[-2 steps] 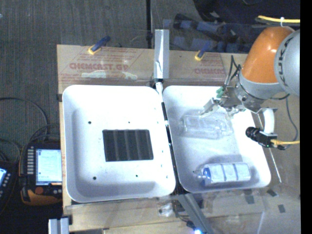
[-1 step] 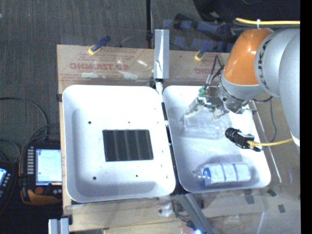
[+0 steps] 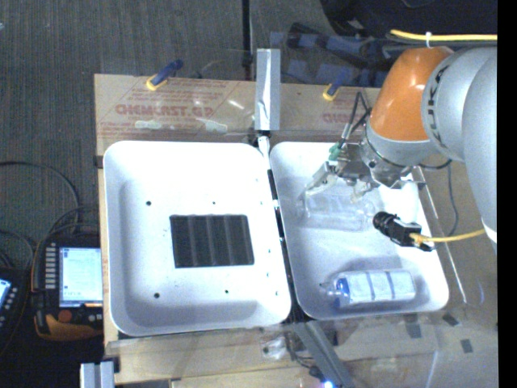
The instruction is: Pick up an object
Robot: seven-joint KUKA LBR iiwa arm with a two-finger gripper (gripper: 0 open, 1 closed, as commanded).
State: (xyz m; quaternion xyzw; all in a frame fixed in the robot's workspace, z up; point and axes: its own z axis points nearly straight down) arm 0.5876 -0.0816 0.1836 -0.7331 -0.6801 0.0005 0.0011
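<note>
Grey arm's gripper [image 3: 343, 186] low over right white bin [image 3: 303, 241], blurred against a clear plastic object [image 3: 339, 208], grip state unclear, clear wrapped white packet [image 3: 373, 287] near bin's front edge, left bin [image 3: 129, 217] with dark ribbed panel [image 3: 212, 240]

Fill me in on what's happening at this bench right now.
A grey KUKA arm with an orange band reaches in from the right, its gripper low over the back of the right bin, right at a clear plastic item. Whether it has a hold is unclear. A plastic bottle lies near that bin's front. The left bin holds a dark ribbed panel.
</note>
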